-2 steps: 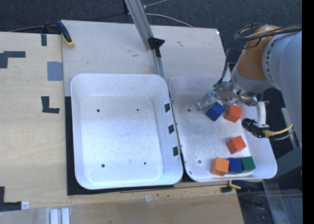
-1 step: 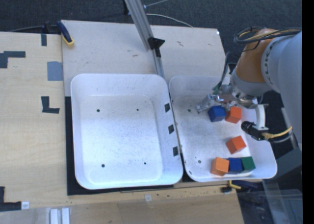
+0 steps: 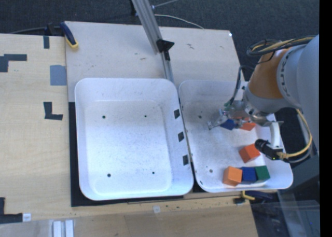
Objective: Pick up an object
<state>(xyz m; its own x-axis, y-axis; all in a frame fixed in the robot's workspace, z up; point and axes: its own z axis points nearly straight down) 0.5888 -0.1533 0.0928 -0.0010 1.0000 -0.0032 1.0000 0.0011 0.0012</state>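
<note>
wooden bench (image 3: 31, 142), two white bins, left bin (image 3: 124, 184), right bin (image 3: 207, 101) with orange cubes (image 3: 249, 153) (image 3: 232, 176), blue cube (image 3: 249, 174), green cube (image 3: 262, 172), gripper (image 3: 228, 122) low inside, grip state unclear

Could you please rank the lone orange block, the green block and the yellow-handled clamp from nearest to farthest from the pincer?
From the pincer:
1. Lone orange block, right bin, just below it.
2. Green block, right bin's bottom edge.
3. Yellow-handled clamp, bench's far upper left.

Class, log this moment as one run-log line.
gripper: low in right bin, fingers unclear | orange block loose | orange cube, blue cube, green cube in row
</note>
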